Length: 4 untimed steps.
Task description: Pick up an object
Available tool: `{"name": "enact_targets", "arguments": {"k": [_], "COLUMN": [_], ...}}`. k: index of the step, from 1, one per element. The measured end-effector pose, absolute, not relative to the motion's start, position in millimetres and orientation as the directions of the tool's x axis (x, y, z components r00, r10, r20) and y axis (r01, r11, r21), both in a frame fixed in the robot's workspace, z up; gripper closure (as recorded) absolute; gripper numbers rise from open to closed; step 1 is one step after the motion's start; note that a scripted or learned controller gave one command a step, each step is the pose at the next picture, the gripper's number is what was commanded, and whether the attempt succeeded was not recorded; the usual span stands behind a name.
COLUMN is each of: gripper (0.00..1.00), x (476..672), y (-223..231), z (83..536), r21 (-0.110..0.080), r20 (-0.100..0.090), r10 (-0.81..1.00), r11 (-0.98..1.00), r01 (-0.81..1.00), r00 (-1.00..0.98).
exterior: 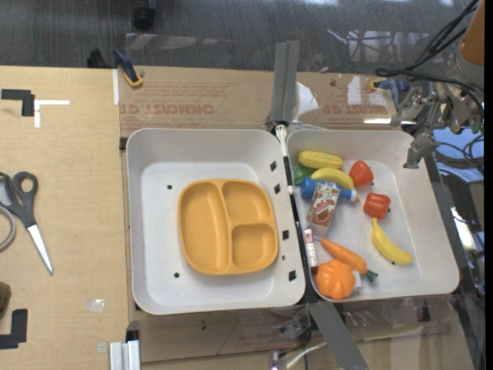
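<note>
The right bin (pixel 431 230) holds several toy foods: a yellow corn cob (pixel 320 159), a banana (pixel 334 177) lying over a blue bottle (pixel 309 188), two red peppers (pixel 360 173) (pixel 377 204), a printed carton (pixel 323 205), a second banana (pixel 390 244), a carrot (pixel 344 257) and an orange pumpkin (pixel 336 280). My gripper (pixel 420 141) hangs over the bin's far right corner, above the rim and apart from every item. Nothing is visibly held in it.
The left bin (pixel 146 206) carries a yellow divided plate (pixel 229 226). Scissors (pixel 27 214) lie on the bench at far left. A blue and yellow clamp (pixel 128 68) sits behind the left bin. Cables (pixel 431 52) crowd the back right.
</note>
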State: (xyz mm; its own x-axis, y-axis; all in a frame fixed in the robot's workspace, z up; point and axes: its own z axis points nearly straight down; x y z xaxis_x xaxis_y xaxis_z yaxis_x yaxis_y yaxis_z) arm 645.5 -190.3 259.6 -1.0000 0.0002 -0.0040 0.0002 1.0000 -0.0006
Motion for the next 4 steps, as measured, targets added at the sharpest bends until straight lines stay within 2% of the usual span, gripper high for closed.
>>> {"name": "enact_targets", "arguments": {"k": [1,2,3,4], "gripper": [0.0,0.0,1.0,1.0], "x": [595.0,544.6,546.9,484.6], "y": [-195.2,-162.6,-161.9,-134.2], "z": [176.6,92.7,103.4,93.5], "r21": [0.0,-0.001,-0.002,0.0], "r20": [-0.003,-0.004,-0.01,-0.007], "r10": [0.12,0.107,0.104,0.361], "r11": [0.993,0.994,0.995,0.932], "r01": [0.12,0.107,0.104,0.361], "r00": [-0.993,-0.994,-0.995,-0.932]}}
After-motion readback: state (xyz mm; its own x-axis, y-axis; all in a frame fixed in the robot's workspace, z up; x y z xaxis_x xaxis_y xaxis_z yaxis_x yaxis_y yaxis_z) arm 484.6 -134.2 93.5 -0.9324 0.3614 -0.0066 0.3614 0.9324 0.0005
